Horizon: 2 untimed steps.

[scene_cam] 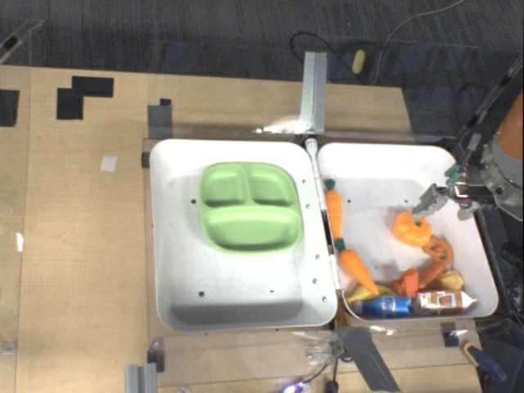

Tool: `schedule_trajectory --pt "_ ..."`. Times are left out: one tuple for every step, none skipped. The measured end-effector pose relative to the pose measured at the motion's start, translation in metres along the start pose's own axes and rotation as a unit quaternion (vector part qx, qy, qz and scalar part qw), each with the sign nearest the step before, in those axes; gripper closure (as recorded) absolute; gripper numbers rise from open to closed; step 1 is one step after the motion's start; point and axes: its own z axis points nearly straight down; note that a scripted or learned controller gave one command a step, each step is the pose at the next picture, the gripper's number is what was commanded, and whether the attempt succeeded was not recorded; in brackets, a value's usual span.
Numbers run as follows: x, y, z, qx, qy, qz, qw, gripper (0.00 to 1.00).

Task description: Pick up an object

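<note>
Left bin (pixel 172 219), centre of frame: one green divided plate (pixel 248 205), lying flat.

Right bin (pixel 385 158), right of frame: orange pumpkin-like toy (pixel 412 228) mid-bin; two toy carrots (pixel 333 213) (pixel 357 270) along the left wall; sliced orange piece (pixel 439 250); blue bottle (pixel 386 305); sauce bottle (pixel 442 301); small pieces heaped at the lower right corner.

Gripper (pixel 427 199): enters from the right edge, tip just above and right of the pumpkin-like toy, near or touching it. Whether its fingers stand wide or narrow cannot be told.

Task status: nothing seen lifted; all items rest in the bin. Judged at the approach stage; grasp and lift remain.
</note>
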Motion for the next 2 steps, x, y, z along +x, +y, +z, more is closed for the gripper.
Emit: schedule_trajectory --pt "0.000 0.000 0.000 0.000 0.000 0.000 1.0000 0.00" --pt "-0.014 0.017 0.076 0.000 0.000 -0.001 1.0000 0.00"
